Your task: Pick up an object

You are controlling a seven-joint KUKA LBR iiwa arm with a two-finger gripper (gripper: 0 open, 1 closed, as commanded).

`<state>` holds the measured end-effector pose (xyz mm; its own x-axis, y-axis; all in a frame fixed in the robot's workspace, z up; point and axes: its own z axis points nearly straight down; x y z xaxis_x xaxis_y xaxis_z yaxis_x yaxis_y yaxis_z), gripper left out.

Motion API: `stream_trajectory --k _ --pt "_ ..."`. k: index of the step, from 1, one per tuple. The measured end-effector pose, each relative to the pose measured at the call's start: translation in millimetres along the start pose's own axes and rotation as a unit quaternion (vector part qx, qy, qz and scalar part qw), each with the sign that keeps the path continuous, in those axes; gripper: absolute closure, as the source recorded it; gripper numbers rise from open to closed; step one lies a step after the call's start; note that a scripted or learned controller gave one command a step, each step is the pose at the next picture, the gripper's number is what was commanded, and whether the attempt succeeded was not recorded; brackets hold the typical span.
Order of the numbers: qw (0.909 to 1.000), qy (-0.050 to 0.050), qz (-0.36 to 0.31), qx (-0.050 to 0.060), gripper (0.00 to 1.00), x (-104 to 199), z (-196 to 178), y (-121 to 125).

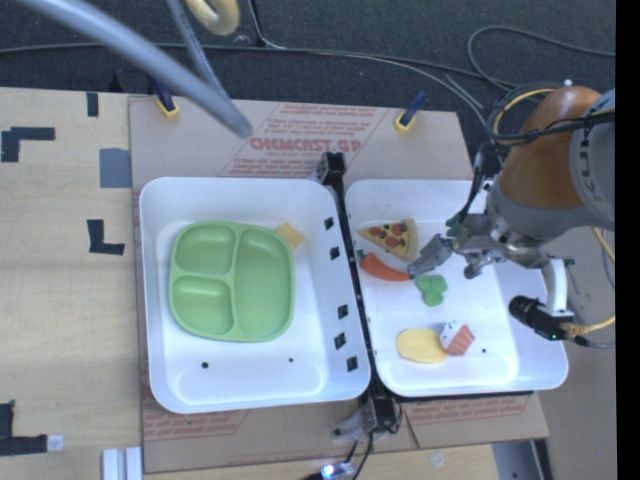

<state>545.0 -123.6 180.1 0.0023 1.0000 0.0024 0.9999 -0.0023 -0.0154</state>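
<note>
The right bin holds a toy pizza slice, an orange carrot-like piece, a small green piece, a yellow oval piece and a red and white piece. My gripper hangs over the middle of this bin, just above and right of the green piece. It is open, with nothing between its fingers. The pizza slice and the orange piece lie to its left.
The left bin holds a green divided plate with a small yellow block at its upper right corner. A black divider separates the bins. Cables trail at the right bin's edge.
</note>
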Motion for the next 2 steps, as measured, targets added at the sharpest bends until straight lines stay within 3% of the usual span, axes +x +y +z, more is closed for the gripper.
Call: stream_trajectory --k 1,2 --pt "1.0 -0.001 -0.002 -0.007 0.0 0 -7 3" --pt "1.0 -0.001 -0.002 -0.004 0.0 6 56 4"
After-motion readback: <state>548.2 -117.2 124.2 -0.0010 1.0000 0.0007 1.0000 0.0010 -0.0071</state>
